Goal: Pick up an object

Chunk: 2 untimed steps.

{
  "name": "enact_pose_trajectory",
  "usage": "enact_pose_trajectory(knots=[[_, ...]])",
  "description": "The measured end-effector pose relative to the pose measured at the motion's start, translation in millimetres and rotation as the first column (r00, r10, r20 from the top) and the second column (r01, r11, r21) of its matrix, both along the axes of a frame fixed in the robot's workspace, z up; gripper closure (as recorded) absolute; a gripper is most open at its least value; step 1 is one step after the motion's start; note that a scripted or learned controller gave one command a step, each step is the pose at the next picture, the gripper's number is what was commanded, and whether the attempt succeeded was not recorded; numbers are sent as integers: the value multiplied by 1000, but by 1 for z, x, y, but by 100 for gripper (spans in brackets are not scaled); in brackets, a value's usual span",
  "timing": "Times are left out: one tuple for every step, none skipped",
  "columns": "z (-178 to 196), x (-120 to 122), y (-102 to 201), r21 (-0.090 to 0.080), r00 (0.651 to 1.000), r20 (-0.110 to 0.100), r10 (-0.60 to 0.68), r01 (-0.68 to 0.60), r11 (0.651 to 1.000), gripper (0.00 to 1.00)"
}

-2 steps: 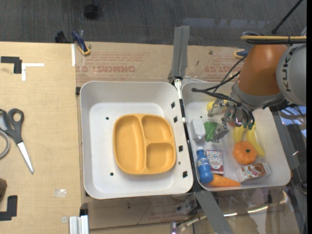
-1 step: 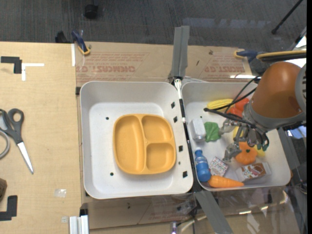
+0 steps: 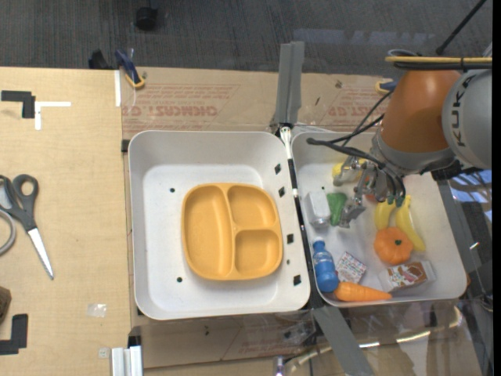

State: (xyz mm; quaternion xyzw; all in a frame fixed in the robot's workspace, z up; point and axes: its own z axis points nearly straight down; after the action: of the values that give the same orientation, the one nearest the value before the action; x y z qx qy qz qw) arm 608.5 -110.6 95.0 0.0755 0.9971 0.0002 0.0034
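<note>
A carrot (image 3: 362, 292) lies along the right bin's (image 3: 446, 288) near edge, a blue bottle (image 3: 323, 266) at its left end. The gripper (image 3: 368, 197) hangs low over the bin's middle, just beside a green piece (image 3: 337, 207); its state I cannot tell. An orange (image 3: 392, 245) and a banana (image 3: 410, 224) sit toward the right edge. The left bin (image 3: 149, 210) bears a yellow tray (image 3: 232, 231).

A yellow three-compartment plate (image 3: 232, 232) lies in the left white bin (image 3: 149, 210). Grey-handled scissors (image 3: 27, 218) rest on the tan worktop (image 3: 63, 288), well left of that bin. Cardboard (image 3: 196, 100) lies behind.
</note>
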Motion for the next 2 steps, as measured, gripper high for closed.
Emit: enact_pose_trajectory(knots=[[-2,-74,-48,0,1000,-4,24,-24,1000,0],[7,-72,-48,-1,1000,0,26,-26,1000,100]])
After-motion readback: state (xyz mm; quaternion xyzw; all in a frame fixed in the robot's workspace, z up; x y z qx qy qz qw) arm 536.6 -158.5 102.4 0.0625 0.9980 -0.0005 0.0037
